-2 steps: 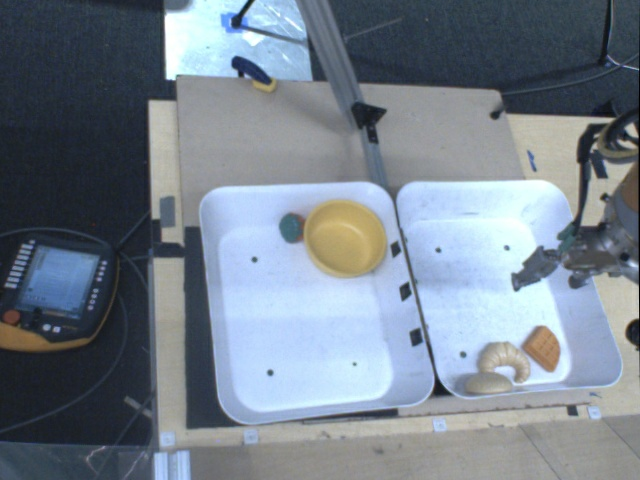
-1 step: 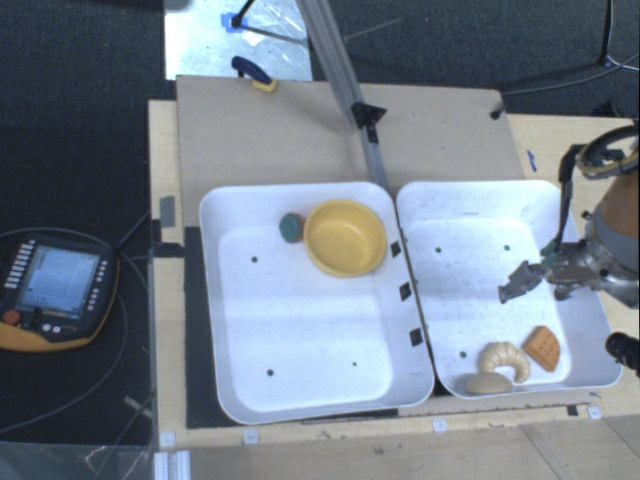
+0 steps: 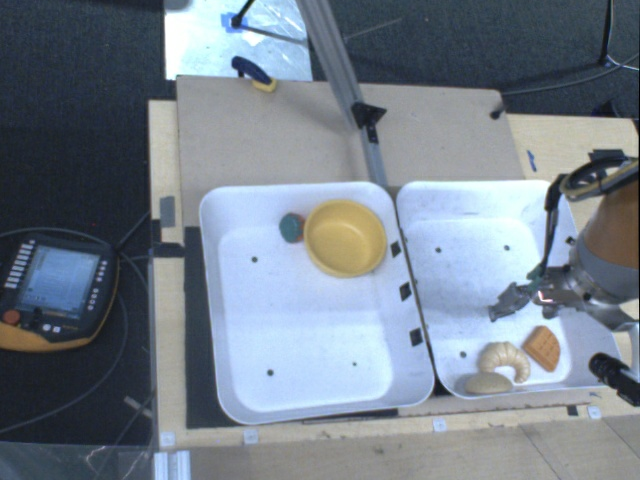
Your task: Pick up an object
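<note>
Just below tool (image 3: 512, 303): croissant (image 3: 507, 360)

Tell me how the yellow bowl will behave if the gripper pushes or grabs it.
The yellow bowl looks rigid and probably light, so a push would likely slide it across the left bin. It sits upright and wide, so it seems unlikely to tip. Its rim probably offers the only pinch.

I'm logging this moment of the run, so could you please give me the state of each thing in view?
yellow bowl: upright, in the left bin, holding nothing.
teal ball: beside the bowl, touching its rim.
croissant-shaped piece: lying in the right bin.
beige oval piece: lying against the croissant.
orange waffle piece: lying flat, ungrasped.
gripper: over the right bin, holding nothing.
</note>
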{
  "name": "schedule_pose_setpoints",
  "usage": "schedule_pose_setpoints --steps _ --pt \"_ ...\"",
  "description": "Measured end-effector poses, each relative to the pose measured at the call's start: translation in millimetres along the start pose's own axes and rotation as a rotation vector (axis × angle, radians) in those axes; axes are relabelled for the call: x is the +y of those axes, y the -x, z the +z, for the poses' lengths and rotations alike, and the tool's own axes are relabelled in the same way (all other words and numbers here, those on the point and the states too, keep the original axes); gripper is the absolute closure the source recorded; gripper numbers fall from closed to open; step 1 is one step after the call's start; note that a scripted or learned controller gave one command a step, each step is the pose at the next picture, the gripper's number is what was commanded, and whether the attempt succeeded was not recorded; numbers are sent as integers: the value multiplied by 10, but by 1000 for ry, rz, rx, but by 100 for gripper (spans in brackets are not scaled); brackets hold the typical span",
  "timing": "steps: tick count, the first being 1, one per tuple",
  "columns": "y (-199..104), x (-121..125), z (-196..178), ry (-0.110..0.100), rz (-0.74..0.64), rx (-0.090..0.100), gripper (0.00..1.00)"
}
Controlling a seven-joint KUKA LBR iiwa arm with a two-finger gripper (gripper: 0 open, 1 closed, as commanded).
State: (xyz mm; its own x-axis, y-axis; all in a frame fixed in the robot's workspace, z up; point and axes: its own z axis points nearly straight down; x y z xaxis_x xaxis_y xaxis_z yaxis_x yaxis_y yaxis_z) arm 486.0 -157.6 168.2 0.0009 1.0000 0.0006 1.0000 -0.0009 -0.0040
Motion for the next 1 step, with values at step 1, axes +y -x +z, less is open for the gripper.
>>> schedule_pose_setpoints --steps 1 --pt "77 58 513 0 -1 0 0"
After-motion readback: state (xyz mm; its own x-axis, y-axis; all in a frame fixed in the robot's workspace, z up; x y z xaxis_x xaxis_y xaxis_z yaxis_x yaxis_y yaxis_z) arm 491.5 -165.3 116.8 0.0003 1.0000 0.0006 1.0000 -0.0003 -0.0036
